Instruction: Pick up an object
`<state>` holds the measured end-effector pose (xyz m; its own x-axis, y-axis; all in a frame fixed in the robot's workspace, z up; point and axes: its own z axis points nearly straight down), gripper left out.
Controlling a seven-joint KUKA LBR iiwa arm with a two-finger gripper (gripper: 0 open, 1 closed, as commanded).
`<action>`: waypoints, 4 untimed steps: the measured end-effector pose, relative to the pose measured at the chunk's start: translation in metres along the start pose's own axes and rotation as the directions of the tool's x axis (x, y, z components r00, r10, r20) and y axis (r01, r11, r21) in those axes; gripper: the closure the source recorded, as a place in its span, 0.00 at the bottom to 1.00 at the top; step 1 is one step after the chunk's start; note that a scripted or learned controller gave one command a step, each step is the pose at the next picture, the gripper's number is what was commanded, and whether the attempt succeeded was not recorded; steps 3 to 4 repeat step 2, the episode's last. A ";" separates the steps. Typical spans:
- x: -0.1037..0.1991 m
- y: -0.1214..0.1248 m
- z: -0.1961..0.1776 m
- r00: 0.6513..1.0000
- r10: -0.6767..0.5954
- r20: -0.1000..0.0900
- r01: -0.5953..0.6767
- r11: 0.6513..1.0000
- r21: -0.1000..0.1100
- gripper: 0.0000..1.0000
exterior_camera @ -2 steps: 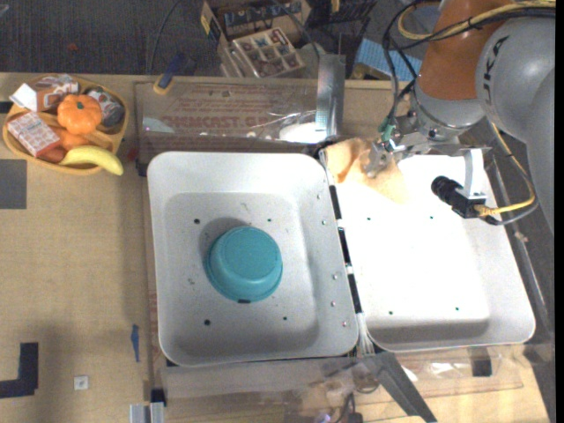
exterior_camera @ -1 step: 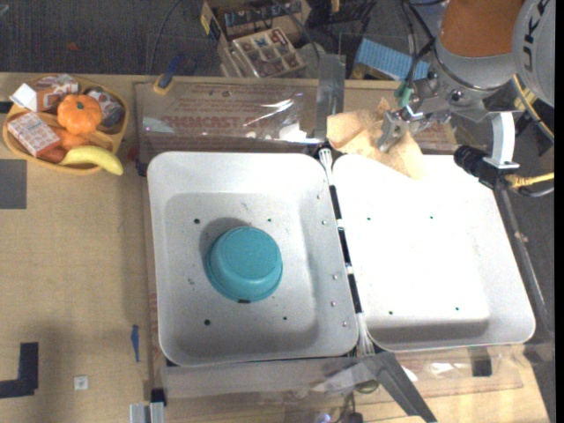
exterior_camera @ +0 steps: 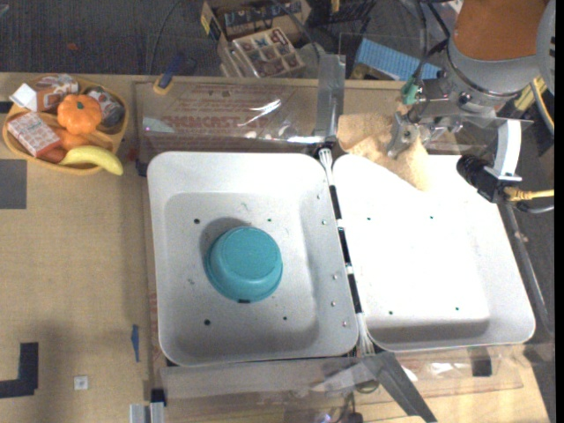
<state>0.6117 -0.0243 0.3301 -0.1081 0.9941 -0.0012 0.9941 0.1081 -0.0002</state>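
Hovering over the right bin's (exterior_camera: 441, 324) far edge, gripper (exterior_camera: 407, 141) state unclear, maybe nothing held. Teal bowl (exterior_camera: 245, 263) untouched mid left bin (exterior_camera: 172, 192); pick not started.

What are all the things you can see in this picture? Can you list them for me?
bins: 2, white, side by side on the bench, left bin, right bin
bowl: 1, teal, upside down in the left bin
basket: 1, yellow, far left on the bench
pumpkin: 1, orange, in the basket
banana: 1, yellow, at the basket's front
arm: 1, grey with an orange band, upper right
gripper: 1, over the right bin's far edge
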 end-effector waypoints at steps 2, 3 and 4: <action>0.030 0.005 0.103 0.997 -0.081 -0.001 0.081 0.997 0.001 1.00; 0.030 0.005 0.103 0.997 -0.081 -0.001 0.081 0.997 0.001 1.00; 0.030 0.005 0.103 0.997 -0.081 -0.001 0.081 0.997 0.001 1.00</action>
